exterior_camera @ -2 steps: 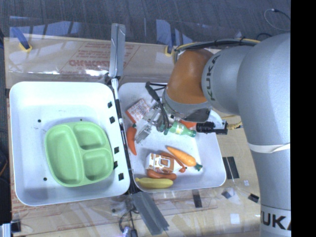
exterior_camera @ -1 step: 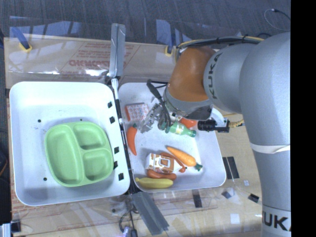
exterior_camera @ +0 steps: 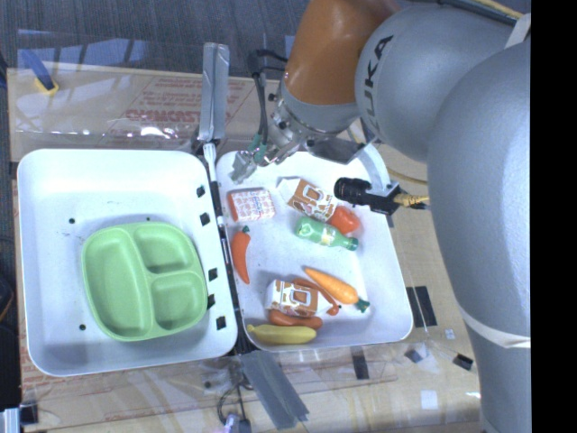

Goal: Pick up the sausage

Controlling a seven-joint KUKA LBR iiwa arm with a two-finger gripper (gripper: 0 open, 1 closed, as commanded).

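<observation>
Hovering Jaws at the Far Rim of the Right Bin

Hanging over the far left corner of the right bin (exterior_camera: 383, 269), the jaws (exterior_camera: 251, 159) are carrying nothing between them; whether they are spread or closed I cannot tell, since the metal tips are blurring together.

Lying nearest, just toward the camera from the jaws, is a small red-and-white box (exterior_camera: 251, 206). Sitting to its right is a patterned carton (exterior_camera: 311, 200) touching a red piece (exterior_camera: 343, 220), with a green bottle (exterior_camera: 326, 234) just in front of them. Resting below the box, along the bin's left wall, is a red chili pepper (exterior_camera: 241, 253).

Lying well away from the jaws, at the near end of the bin, is the sausage (exterior_camera: 293, 318), tucked between a second carton (exterior_camera: 296, 298) and a banana (exterior_camera: 281, 334) and touching both. Stretching beside that carton is a carrot (exterior_camera: 332, 288).

Sitting well to the left of the jaws, in the left bin (exterior_camera: 54, 188), is a green divided tray (exterior_camera: 144, 280). Both bins are resting on the counter (exterior_camera: 424, 386).
</observation>
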